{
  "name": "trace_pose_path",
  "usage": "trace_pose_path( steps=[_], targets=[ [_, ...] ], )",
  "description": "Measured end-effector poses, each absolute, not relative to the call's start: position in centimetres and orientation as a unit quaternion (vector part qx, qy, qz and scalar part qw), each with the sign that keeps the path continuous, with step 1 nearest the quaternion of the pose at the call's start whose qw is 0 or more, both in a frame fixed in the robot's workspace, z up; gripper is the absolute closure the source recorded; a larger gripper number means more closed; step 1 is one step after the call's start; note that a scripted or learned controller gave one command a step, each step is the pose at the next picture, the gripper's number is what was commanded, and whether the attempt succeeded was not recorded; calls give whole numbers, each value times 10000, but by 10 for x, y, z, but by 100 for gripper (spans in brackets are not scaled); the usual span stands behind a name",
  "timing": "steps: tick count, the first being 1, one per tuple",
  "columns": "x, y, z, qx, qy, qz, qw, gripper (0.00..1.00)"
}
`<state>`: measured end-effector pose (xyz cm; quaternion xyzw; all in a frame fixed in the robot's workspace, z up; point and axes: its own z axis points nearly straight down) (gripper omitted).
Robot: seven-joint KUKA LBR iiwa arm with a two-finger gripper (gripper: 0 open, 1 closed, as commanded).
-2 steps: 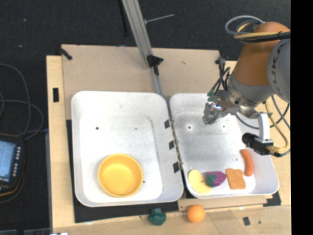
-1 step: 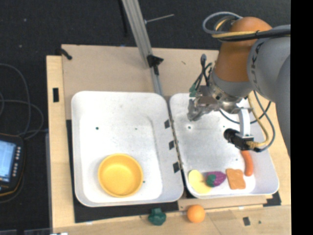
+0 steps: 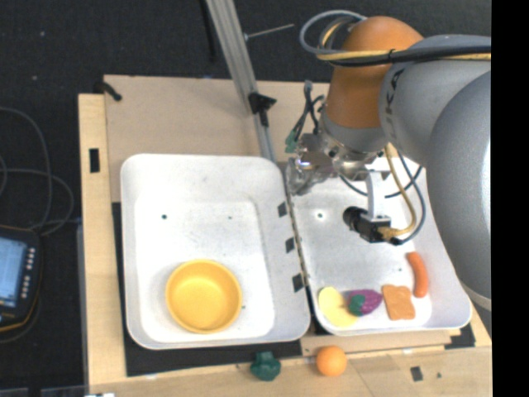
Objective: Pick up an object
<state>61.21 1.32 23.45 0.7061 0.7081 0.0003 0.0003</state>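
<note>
**Arm poised over the right bin, toys grouped at its near edge**

Two shallow white bins are seen side by side on a pale wooden bench. The left bin (image 3: pixel 149 197) holds a yellow bowl (image 3: pixel 203 295), which is set upright in the near part of the bin. The right bin (image 3: pixel 331 246) is partly covered by the grey arm (image 3: pixel 450 147), which is reached in from the right, its orange band (image 3: pixel 368 73) standing above the wrist. The gripper (image 3: pixel 307 170) is located over the far left corner of the right bin, close to the divide between the two bins; whether it is released or clenched cannot be told, since the tips are hidden among the wrist hardware and cables. Nothing is seen to be grasped.

The graspable objects are gathered along the near edge of the right bin, well apart from the gripper. A pale yellow round piece (image 3: pixel 331 306) is placed at the left, touched by a purple and green toy (image 3: pixel 361 303). Just beside that an orange block (image 3: pixel 398 302) is laid, and an orange sausage-shaped piece (image 3: pixel 419 274) is set near the right wall.

Outside the bins, on the bench's near strip, an orange ball (image 3: pixel 331 361) and a small green object (image 3: pixel 265 365) are found. A slanted metal rail (image 3: pixel 235 56) is seen behind the bins, and a handheld screen unit (image 3: pixel 15 275) at the far left.
</note>
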Motion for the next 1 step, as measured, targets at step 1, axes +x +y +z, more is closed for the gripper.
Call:
trace_pose_path(
  steps=[1],
  targets=[
    [641,52,228,7053,7089,10,11,100]
  ],
)
